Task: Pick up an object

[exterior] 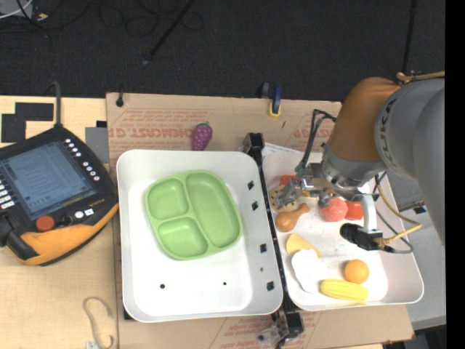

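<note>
Black carpet is showing behind a cardboard-covered bench (pixel 182 118) bearing two white bins. Over the right bin (pixel 407 286), the gripper (pixel 294 190) is hanging low beside a tan pear-shaped toy (pixel 289 217); whether its jaws are parted I cannot tell. That toy, probably light, hard, slick plastic, is lying near the bin's left wall; gripping across its rounder belly looks safest.

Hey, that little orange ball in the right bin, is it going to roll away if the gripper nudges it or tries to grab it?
Probably yes. The orange ball looks round, so a sideways nudge would likely send it rolling across the right bin. The yellow corn lies close beside it and might stop it on that side. Its smooth, curved surface may let it slip from the fingers unless they close across its middle.
</note>
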`<state>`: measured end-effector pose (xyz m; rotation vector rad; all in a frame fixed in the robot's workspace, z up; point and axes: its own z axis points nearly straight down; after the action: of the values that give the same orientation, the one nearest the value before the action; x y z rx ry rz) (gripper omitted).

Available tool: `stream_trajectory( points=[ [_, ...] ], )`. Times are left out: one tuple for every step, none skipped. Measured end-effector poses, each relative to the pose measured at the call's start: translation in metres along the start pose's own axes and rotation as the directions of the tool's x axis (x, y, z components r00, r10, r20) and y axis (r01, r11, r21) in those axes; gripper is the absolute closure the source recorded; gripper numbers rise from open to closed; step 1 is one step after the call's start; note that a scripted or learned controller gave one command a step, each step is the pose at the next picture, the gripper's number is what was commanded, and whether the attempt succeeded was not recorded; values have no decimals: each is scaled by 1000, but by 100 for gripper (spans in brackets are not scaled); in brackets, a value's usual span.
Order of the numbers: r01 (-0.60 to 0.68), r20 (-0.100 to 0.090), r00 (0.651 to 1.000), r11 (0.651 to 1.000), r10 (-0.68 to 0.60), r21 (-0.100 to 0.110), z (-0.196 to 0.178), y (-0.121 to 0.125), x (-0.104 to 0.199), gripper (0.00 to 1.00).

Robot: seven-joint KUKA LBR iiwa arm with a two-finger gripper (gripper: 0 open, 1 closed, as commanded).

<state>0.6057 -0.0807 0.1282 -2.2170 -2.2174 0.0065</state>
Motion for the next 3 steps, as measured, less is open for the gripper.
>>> stream_trajectory(
  points=[
    [-2, 4, 1000, 1000, 2, -4, 43, 0, 1, 0],
    [-7, 1, 1000, 1000, 7, -2, 31, -1, 0, 100],
    [-9, 1, 1000, 1000, 9, -8, -12, -4, -6, 100]
  ],
)
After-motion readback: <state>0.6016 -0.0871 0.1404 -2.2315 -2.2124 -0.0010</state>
